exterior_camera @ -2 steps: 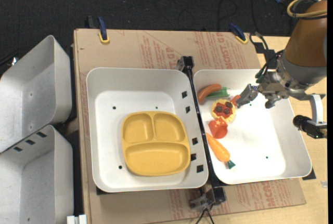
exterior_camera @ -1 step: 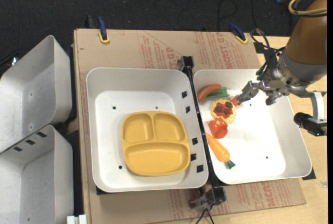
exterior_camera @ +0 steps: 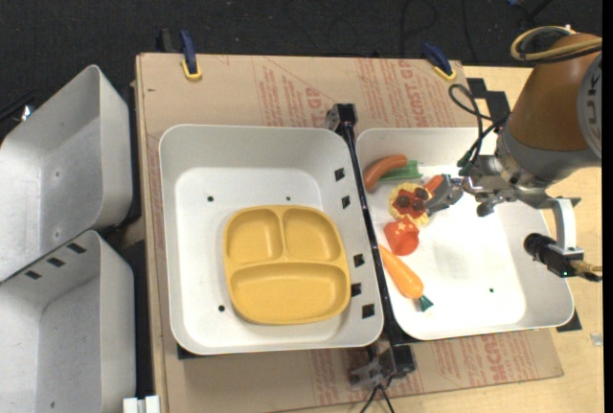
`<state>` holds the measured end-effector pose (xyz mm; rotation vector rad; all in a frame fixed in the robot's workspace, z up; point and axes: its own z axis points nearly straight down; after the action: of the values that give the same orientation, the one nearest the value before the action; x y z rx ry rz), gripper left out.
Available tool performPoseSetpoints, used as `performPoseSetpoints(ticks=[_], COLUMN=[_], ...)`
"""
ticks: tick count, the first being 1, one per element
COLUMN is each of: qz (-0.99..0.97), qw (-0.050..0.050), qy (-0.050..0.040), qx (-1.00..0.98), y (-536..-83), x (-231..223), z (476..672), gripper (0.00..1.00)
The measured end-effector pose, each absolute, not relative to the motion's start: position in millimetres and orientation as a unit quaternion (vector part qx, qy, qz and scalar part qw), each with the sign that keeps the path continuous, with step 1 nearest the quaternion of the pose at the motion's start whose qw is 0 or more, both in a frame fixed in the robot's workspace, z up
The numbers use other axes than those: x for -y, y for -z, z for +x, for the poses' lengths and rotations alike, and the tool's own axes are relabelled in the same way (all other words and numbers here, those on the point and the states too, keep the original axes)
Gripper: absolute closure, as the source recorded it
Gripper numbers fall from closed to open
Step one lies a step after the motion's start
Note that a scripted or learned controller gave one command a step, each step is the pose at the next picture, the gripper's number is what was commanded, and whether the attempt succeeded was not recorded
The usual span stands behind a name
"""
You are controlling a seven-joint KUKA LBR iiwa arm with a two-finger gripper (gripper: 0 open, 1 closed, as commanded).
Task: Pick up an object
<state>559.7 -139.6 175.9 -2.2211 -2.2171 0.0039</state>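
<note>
Watching the gripper [exterior_camera: 442, 198] hanging low in the right bin [exterior_camera: 498, 306], I am seeing it just beside the pile of toy food [exterior_camera: 410, 202] against the bin's left wall; I cannot tell how its fingers are standing. A toy carrot [exterior_camera: 402, 275] is lying apart, nearer me
</note>
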Motion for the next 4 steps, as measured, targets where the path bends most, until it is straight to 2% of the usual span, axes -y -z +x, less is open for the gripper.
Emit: performPoseSetpoints(ticks=[1,2,3,4], qz=[-0.708,-0.708,-0.708,-0.706], qw=[0.001,-0.003,-0.007,-0.002], qy=[-0.0011,0.0038,0.005,0.0016], qx=[0.707,0.706,0.706,0.708], y=[-130,-97,-109,-164], x=[142,141,142,133], z=[565.3,569.4,570.8,577.2], gripper=[0.0,0.0,1.0,1.0])
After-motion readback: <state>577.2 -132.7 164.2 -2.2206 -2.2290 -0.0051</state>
